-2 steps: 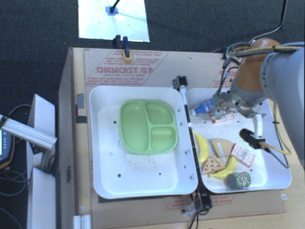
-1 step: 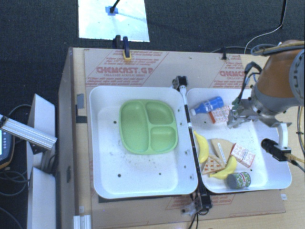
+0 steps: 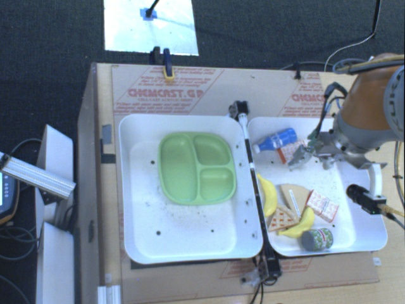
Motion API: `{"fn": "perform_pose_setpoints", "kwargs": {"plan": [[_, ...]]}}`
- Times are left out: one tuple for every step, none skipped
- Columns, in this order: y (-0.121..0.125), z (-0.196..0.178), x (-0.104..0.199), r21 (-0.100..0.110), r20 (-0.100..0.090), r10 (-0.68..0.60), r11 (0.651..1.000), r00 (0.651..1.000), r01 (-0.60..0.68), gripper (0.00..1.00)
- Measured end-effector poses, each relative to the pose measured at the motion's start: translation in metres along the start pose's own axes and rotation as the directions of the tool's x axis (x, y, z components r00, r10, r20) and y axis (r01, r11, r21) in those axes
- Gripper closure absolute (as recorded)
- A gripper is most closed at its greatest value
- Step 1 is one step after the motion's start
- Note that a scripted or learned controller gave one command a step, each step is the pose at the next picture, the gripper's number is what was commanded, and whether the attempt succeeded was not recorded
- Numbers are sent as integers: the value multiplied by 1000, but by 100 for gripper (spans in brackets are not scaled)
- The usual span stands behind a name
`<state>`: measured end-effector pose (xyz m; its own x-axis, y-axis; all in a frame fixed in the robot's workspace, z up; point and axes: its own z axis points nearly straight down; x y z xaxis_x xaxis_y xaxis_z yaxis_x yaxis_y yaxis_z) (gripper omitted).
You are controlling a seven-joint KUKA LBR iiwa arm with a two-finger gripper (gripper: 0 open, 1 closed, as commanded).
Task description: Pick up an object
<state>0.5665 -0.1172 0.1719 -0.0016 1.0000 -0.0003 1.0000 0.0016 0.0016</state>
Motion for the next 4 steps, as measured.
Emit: {"fn": "perform_pose_setpoints", "kwargs": {"plan": [[-30, 75, -16, -8, 2, 0, 1000, 1000, 0, 0], [5, 84, 13, -1, 0, -2, 1000, 1000, 2, 0], [89, 89, -10, 6, 1, 1, 1000, 1000, -1, 0], [91, 76, -10, -2, 2, -5, 1000, 1000, 5, 100]]}}
